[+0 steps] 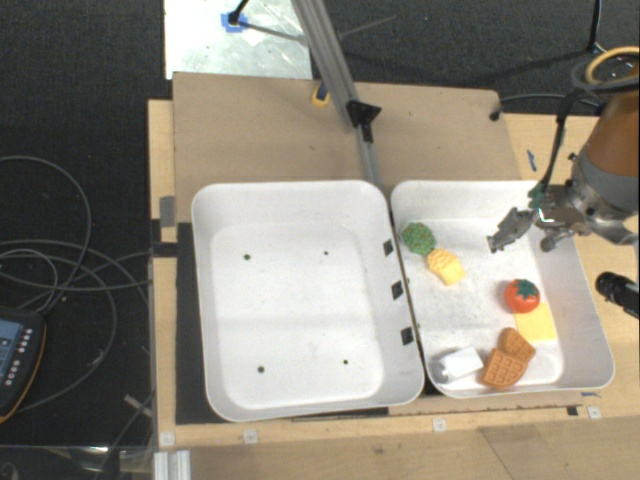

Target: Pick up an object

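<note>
the arm comes in from the right edge, its orange band sitting above the grey wrist, and its gripper hangs over the upper right part of the right bin. one dark finger points left and down toward the bin floor and another sits just right of it, with a gap between them, so the fingers look spread and nothing lies between them. the right bin carries all the small things: a green broccoli piece near its upper left, a yellow corn piece touching or just beside it below and to the right, a red tomato further right, a flat yellow block just under the tomato, a brown waffle below that near the front wall, and a small white block just left of the waffle. the gripper is above and slightly left of the tomato, apart from it, and well to the right of the broccoli piece. the left bin sits side by side with the right one on the brown worktop, joined along their shared edge by dark clips. a grey pole slants down from the top toward the bins' meeting point, and black cables loop on the dark floor at the left.
</note>
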Robot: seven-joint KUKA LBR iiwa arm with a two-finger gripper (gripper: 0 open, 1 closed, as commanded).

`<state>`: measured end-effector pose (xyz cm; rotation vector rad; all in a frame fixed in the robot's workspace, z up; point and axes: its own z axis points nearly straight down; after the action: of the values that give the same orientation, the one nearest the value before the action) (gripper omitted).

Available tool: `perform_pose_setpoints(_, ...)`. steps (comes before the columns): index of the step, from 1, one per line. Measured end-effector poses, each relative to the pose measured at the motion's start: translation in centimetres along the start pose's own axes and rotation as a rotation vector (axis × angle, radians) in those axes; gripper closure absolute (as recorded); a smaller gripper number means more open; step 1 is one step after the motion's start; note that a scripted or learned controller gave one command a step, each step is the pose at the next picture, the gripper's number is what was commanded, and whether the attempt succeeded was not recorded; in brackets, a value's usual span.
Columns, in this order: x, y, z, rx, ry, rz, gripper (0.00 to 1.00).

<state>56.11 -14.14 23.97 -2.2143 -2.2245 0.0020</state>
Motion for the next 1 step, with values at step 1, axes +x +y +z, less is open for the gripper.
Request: perform_pose_setpoints(1, -0.02, 0.08, -0.23, -0.005, -0.001, 0.001, 0.00)
